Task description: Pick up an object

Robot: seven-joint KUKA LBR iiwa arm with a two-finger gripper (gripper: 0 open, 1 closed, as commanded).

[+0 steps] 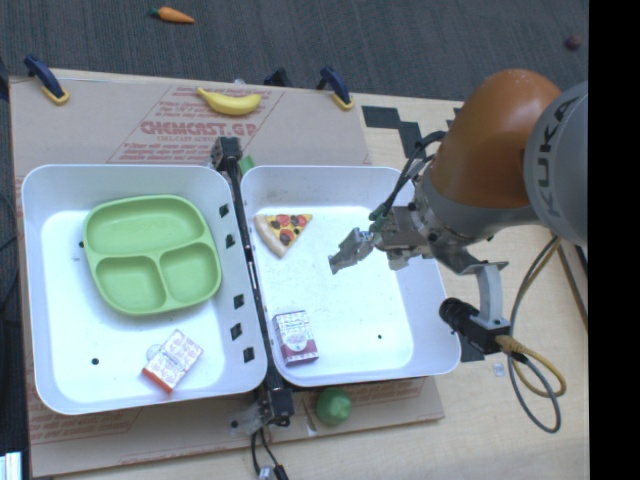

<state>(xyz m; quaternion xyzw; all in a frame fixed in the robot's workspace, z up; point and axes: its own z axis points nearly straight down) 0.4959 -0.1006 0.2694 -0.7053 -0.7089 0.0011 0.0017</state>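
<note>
Arm [500,158] reaches leftward (wrist bent down), claw [345,255] hanging low

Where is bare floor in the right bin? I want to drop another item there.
Bare floor lies between the pizza slice and the carton, and on to the bin's right wall. The gripper crowds the upper middle.

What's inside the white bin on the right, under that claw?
In the right shallow white bin: a toy pizza slice and a small red carton. The claw hangs above bare floor; the arm hides the right rim.
</note>
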